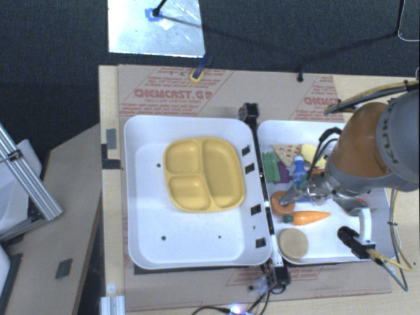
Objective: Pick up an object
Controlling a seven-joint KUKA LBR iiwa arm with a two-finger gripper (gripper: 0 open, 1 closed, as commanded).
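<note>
One claw: the gripper (303, 192) sits low in the right bin (328, 251), over its left-middle part; whether it is spread or pressed together I cannot tell.
Likely target: an orange ring (282, 202), touching or just under the claw tip, beside the bin's left wall.
Carrot (308, 218): orange, tapered, lying flat just below the claw.
Far-left corner: green, purple and blue toys (283, 166), crowded together.
Near-left corner: tan disc (293, 243).
Left bin (141, 189): yellow divided plate (202, 174), central.
</note>
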